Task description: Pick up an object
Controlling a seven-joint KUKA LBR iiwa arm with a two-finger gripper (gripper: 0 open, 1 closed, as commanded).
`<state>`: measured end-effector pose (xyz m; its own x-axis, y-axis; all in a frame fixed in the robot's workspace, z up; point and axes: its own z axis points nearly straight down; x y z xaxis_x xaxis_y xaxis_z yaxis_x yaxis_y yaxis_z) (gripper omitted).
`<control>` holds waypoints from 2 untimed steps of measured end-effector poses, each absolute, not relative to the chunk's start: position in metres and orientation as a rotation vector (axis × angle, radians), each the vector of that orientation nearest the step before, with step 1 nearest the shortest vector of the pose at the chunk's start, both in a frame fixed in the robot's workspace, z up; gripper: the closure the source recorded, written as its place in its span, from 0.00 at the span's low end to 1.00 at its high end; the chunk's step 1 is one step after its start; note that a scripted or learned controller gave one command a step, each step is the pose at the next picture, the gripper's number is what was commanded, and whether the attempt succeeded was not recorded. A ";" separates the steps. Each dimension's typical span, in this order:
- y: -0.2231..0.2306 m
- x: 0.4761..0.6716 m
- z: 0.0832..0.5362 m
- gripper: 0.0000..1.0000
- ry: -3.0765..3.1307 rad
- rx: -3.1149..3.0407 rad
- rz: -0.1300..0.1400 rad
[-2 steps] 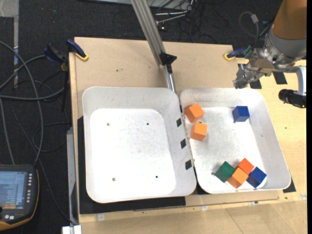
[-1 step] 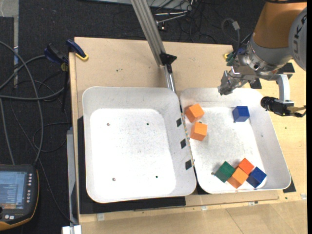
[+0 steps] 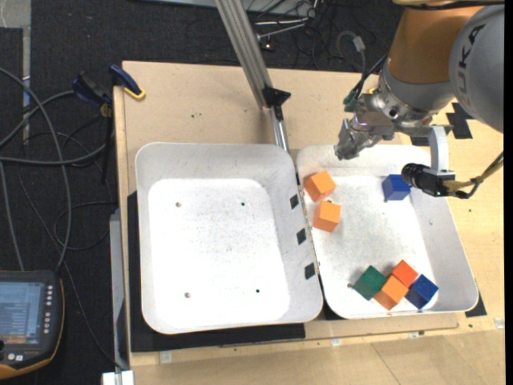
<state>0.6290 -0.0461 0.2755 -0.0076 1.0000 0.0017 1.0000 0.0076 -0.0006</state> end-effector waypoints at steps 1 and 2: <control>0.004 0.624 0.274 1.00 -2.229 -2.211 -0.001; 0.059 0.613 0.273 1.00 -2.229 -2.211 -0.001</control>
